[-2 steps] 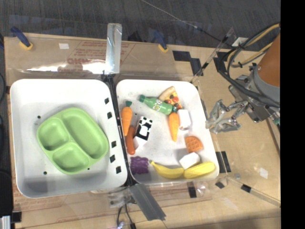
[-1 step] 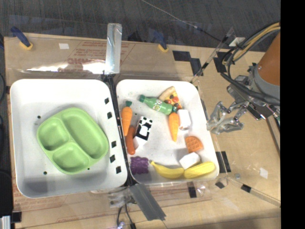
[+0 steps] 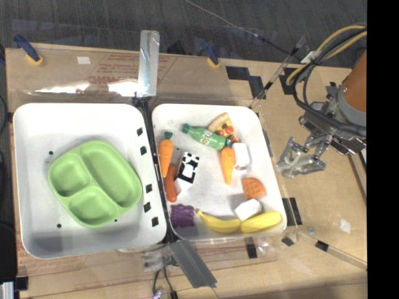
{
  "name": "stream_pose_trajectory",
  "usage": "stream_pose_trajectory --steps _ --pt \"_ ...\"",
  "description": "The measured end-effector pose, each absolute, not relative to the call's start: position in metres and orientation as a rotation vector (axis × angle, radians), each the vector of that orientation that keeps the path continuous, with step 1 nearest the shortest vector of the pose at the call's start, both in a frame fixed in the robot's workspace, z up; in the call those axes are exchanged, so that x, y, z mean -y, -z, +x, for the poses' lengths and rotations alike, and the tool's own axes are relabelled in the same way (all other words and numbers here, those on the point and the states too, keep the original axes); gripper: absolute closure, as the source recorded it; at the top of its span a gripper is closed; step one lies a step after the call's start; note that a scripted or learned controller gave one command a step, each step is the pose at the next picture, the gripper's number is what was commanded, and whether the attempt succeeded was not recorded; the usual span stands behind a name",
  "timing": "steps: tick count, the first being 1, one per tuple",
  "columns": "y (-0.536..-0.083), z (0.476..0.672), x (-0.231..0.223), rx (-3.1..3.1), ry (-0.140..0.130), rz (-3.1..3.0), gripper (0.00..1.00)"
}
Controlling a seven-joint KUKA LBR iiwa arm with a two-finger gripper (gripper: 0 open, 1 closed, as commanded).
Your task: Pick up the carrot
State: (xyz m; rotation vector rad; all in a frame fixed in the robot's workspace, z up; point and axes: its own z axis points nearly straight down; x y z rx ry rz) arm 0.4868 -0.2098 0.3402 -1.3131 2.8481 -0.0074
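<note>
— What was on the left of the bench?

— The left bin held a green divided plate, lying flat with its three compartments facing up. Nothing else lay in that bin.

— And the right bin?

— Crowded. Along its left wall lay a carrot, lengthwise from far to near, with a darker orange-red piece just beyond its near end. Beside them sat a small black-and-white box. At the near left corner was a bunch of purple grapes.

— Further right?

— A green bottle lay on its side near the far wall, with a slice of pizza just behind it. A second carrot lay in the middle, tip towards the near side, touching a white block on its right. Near of that sat an orange waffle-like piece, another white block, and a banana along the near wall.

— Where was the arm?

— Outside the bins, on the right. The gripper hung over the bare bench just beyond the right bin's right wall, well apart from both carrots. Its fingers looked spread, with nothing between them. Cables looped above the wrist at the far right.
</note>
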Motion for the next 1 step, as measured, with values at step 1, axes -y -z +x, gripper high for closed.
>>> stream_pose_trajectory --steps 1 --pt "-0.3342 0.4836 0.2094 -2.707 0.004 -1.591 1.0"
